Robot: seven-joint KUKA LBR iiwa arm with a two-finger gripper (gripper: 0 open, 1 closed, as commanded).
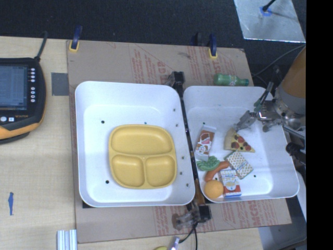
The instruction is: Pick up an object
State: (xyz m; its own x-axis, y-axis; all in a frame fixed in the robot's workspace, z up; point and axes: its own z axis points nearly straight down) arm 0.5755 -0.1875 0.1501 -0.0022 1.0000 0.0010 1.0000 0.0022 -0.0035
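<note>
Two open, empty fingers of your grey arm's gripper [253,117] hang low over the right white bin [270,184], just above the triangular pizza-slice toy [238,141] lying there.

We look down from one fixed camera above the surface [36,160], tilted at a slant, far enough back to take in both white bins [88,139] side by side.
</note>
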